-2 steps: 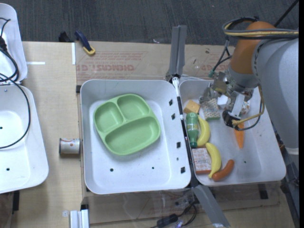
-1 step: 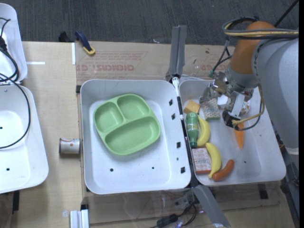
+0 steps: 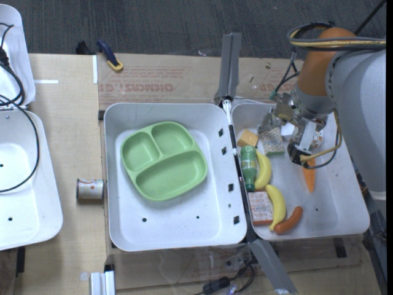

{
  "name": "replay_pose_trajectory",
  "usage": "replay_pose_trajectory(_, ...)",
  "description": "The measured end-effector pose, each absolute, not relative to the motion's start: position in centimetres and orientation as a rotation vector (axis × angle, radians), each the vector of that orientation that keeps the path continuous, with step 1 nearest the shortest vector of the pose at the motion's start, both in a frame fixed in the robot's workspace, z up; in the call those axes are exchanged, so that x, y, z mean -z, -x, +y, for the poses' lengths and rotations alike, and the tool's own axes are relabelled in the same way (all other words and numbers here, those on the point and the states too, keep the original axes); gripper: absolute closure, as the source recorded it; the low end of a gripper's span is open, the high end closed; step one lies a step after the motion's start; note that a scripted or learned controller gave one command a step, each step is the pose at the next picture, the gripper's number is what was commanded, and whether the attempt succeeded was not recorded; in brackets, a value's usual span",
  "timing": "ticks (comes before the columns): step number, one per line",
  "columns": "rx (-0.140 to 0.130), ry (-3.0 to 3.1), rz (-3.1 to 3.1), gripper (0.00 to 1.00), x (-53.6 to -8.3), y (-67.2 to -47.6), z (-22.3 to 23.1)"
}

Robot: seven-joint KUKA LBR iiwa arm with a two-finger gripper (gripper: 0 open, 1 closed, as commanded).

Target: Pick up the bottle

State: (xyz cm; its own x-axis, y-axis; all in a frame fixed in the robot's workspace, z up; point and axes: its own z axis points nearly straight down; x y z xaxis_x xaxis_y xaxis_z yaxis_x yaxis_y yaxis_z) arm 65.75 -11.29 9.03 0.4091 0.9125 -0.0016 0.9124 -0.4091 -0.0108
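The bottle (image 3: 248, 166) is green with a label and lies on its side along the left wall of the right bin (image 3: 334, 223), its cap pointing to the far end. My gripper (image 3: 292, 135) hangs over the far middle of that bin, to the right of the bottle and a little beyond it, apart from it. The wrist and its cables hide the gripper's tips. Nothing shows as held.
Beside the bottle lie two bananas (image 3: 265, 169), a yellow wedge (image 3: 247, 138), a pale speckled block (image 3: 272, 142), a small red-and-white box (image 3: 260, 206), a sausage (image 3: 287, 220) and a carrot (image 3: 309, 178). The left bin (image 3: 123, 226) holds a green divided plate (image 3: 164, 160).
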Motion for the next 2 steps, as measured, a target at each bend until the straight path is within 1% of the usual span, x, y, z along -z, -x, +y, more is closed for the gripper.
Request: replay_pose_trajectory(2, -0.011, 2.63, -1.703, 0.0, -9.03, -65.75, -11.29)
